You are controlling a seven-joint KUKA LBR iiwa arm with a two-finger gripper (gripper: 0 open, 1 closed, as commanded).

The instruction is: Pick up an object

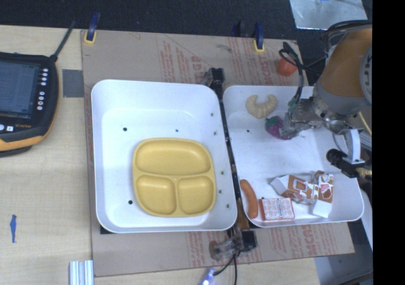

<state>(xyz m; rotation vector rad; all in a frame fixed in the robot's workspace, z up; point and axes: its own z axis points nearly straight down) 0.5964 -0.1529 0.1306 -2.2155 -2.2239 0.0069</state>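
Two-finger gripper [292, 123] sat low in the right white bin [253, 170], apparently touching a small purple object [276, 127]; grip state unclear.

The right bin [253, 170] has bare floor through its middle, between the croissant [261, 105] and purple toy [276, 127] near its far edge and the sausage [249, 199] and snack packets [302, 196] crowding its near edge. In the left bin [114, 119], the yellow divided tray [174, 176] fills the near half; the far half lies open.
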